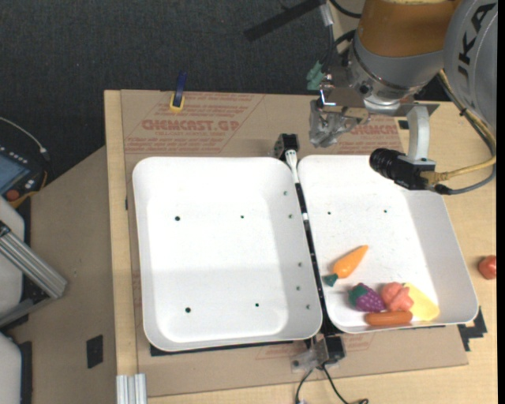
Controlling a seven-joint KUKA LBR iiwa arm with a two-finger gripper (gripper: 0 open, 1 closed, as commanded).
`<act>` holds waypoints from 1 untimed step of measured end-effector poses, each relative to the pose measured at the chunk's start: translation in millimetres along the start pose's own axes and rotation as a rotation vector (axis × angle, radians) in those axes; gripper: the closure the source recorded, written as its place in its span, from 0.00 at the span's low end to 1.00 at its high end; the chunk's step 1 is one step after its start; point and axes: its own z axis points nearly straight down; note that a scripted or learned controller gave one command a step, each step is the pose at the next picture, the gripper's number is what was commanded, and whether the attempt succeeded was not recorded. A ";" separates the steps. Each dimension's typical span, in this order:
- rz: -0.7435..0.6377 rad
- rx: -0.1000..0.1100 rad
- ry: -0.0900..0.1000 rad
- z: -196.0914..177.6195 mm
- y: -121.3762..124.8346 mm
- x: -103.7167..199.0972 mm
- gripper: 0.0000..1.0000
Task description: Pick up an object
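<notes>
The right bin (pixel 410 229) holds toy food near its front edge: an orange carrot (pixel 349 261), a purple grape bunch (pixel 367 298), a pink piece (pixel 397 295), a yellow piece (pixel 424 304) and a red-orange sausage-like piece (pixel 387 319). My gripper (pixel 330 128) hangs high above the back left corner of the right bin, well away from these objects. Nothing is seen between its fingers. The arm's orange band (pixel 406 24) and grey wrist fill the upper right.
The left bin (pixel 213 252) lies beside the right one, with a black divider clip (pixel 286 147) at the back between them. A yellow and blue clamp (pixel 178 93) sits on the cardboard at the back left. An orange object (pixel 488 267) lies outside the right bin.
</notes>
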 end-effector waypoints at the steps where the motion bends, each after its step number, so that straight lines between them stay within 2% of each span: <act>1: 0.002 0.012 -0.003 37.0 76.5 12.4 1.00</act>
